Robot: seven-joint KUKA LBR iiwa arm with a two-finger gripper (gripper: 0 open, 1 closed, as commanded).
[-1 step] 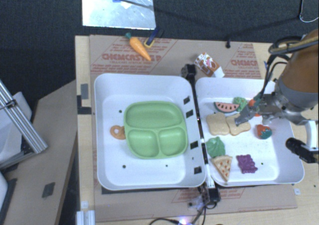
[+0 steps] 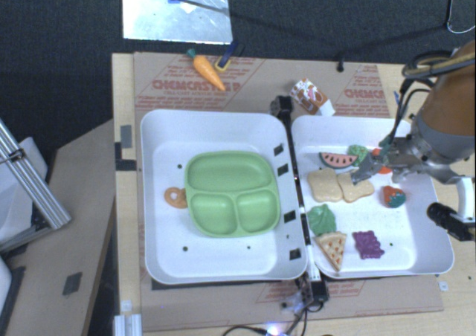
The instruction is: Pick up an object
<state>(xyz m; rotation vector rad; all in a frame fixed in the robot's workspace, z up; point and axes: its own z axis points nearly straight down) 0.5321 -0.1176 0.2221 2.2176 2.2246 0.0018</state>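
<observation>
Gripper point(image 2: 370, 169) sits low in the right bin point(image 2: 431, 253), over the gap between the watermelon slice point(image 2: 335, 158) and the bread slices point(image 2: 340, 186), near the bin's far edge. Can't tell how far the jaws are open; nothing visibly clamped between them.

Likely target: the bread, two tan pieces touching side by side in the middle of the right bin. Looks like toy food: light, stiff, smooth and a bit slippery, not fragile. It lies flat, so there's little height to grab; best bet is pinching across the short width of one piece at its outer edge.

Long axis of the pair runs roughly parallel to the bin's near edge, tilted slightly up toward the right wall. The right piece's end lies under the gripper.

Nearby: green lump point(image 2: 322, 218), pizza wedge point(image 2: 332, 248), purple grapes point(image 2: 367, 244), red-green piece point(image 2: 393, 196). Left bin point(image 2: 160, 178) holds a green tray point(image 2: 230, 193).
</observation>
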